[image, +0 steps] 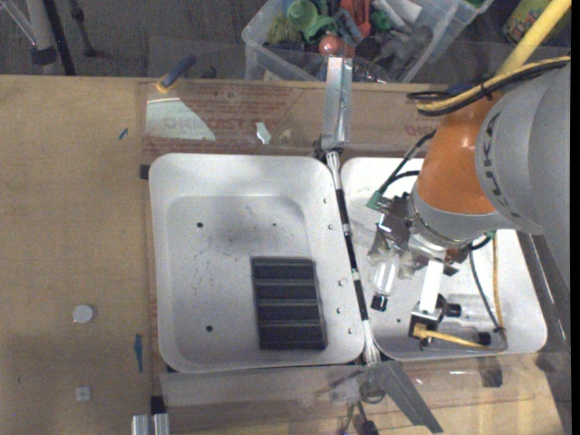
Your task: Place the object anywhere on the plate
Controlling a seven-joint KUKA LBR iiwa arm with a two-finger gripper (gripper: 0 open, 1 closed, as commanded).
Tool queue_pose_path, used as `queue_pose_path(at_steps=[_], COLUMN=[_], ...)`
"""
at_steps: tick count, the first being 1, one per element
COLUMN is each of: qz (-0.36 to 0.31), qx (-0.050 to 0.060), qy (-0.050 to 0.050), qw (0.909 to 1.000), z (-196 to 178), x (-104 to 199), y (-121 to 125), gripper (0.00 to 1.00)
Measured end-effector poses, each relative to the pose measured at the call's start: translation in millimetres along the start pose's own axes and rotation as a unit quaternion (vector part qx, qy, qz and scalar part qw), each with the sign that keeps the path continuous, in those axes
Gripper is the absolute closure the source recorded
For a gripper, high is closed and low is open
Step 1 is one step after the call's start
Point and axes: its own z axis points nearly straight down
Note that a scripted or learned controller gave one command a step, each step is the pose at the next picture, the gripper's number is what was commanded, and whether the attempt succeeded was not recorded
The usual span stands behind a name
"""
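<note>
A black ribbed rectangular plate (288, 303) lies flat in the front middle of the left bin (181, 243). My gripper (381, 284) hangs over the left part of the right bin (521, 279), close to the divider between the bins and to the right of the plate. The grey and orange arm covers most of the right bin's floor. I can make out nothing held at the gripper. A small green piece (375, 199) peeks out at the wrist's left edge; what it is cannot be told.
A metal bar (336, 107) stands at the back where the two bins meet. A clear box of colourful toys (362, 12) sits behind the bench. A small white disc (83, 314) lies on the wooden bench at the left.
</note>
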Motion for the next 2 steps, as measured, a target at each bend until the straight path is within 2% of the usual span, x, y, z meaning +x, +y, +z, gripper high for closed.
queue_pose_path(at_steps=[1, 2], qz=[0.044, 0.031], qx=[0.001, 0.000], qy=[-0.001, -0.001], qw=[0.9990, 0.9995], z=[-7.8, -28.5], x=[98.9, 176.1], y=[-29.5, -71.9], gripper=[1.00, 1.00])
